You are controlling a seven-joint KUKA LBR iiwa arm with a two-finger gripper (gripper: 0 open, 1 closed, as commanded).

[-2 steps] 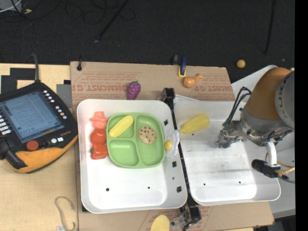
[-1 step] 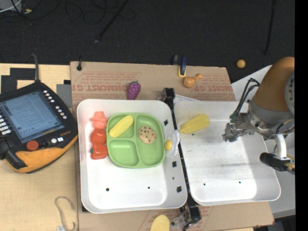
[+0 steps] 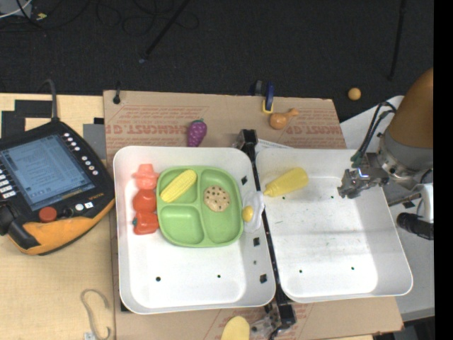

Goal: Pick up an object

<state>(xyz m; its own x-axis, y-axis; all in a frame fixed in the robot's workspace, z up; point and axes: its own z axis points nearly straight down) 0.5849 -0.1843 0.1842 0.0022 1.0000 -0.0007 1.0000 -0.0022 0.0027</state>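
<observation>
A yellow bottle-shaped toy (image 3: 286, 183) lies tilted in the upper left of the right bin (image 3: 340, 275). In the left bin (image 3: 184, 282) a green divided plate (image 3: 202, 222) holds a yellow corn cob (image 3: 177, 185) and a cookie (image 3: 216, 198). A red-orange toy (image 3: 144, 198) lies left of the plate, and a small yellow piece (image 3: 248, 214) sits at its right edge. My gripper (image 3: 352, 184) hangs over the right bin's right side, well right of the yellow bottle, with nothing seen in it.
A purple grape toy (image 3: 197, 132) and an orange pear-like toy (image 3: 281, 118) lie on the cardboard behind the bins. A yellow object (image 3: 236, 328) sits at the front edge. A teach pendant (image 3: 49, 183) rests on the left. An orange ball (image 3: 354, 93) lies far back.
</observation>
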